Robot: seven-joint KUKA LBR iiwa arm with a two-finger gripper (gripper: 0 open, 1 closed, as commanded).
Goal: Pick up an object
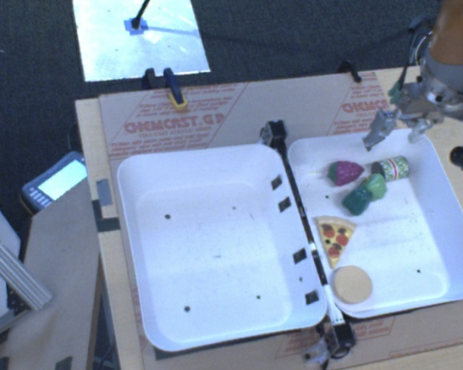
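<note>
You have five candidates in the right bin (454,217), and none of them looks heavy; all read as small toy food, probably hollow plastic or foam, so expect them to be light and apt to skid on the smooth white floor if nudged from one side; the small can (394,168) lies on its side near the bin's far edge, stiff and round, likely to roll, so take it across its short body rather than along it; the green piece (364,194) sits just beside the can toward the bin's middle, lumpy and irregular, offering the tallest purchase; take it across its narrow waist; the magenta piece (345,172) rests near the far edge, rounded, possibly slippery; the pizza slice (336,238) lies flat against the left wall, and the tan disc (352,284) lies flat in the near left corner; both are thin and will be hard to get fingers under; avoid them

The gripper (394,126) hangs over the bin's far right corner, above and just beyond the can; its two fingers appear spread apart with nothing between them; no object is held

The left bin (214,242) adjoins along the shared wall
</note>
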